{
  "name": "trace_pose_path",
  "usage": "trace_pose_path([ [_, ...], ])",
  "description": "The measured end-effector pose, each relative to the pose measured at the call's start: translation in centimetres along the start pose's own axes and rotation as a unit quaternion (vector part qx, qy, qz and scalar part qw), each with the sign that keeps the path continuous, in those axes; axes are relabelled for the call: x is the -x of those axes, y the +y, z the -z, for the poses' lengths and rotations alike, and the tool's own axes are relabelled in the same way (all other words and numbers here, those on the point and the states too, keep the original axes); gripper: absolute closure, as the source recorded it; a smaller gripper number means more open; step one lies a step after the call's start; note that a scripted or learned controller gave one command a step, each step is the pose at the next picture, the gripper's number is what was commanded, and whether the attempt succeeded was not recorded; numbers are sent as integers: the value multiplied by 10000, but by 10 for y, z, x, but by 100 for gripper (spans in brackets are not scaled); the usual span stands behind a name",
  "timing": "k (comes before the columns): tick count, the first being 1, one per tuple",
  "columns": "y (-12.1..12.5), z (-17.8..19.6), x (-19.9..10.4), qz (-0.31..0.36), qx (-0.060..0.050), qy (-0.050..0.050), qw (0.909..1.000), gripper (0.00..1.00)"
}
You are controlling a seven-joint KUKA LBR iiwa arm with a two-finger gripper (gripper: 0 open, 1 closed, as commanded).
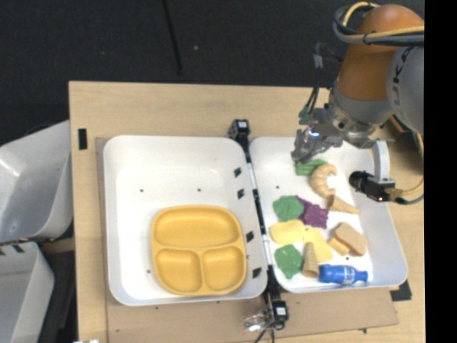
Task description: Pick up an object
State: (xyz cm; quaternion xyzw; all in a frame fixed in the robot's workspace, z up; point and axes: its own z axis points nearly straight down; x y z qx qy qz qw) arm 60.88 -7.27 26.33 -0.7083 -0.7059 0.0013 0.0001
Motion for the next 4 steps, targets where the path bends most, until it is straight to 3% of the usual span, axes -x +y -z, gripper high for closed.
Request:
trace_pose_path([
  [1, -2, 102, -85, 66, 65, 17, 10000, 100],
  [2, -59, 286, -103, 45, 110, 19, 9999, 100],
  [3, -26, 141, -135, 50, -40, -2, 10000, 100],
  [4, -20, -44, -129, 10, -54, -5, 10000, 100],
])
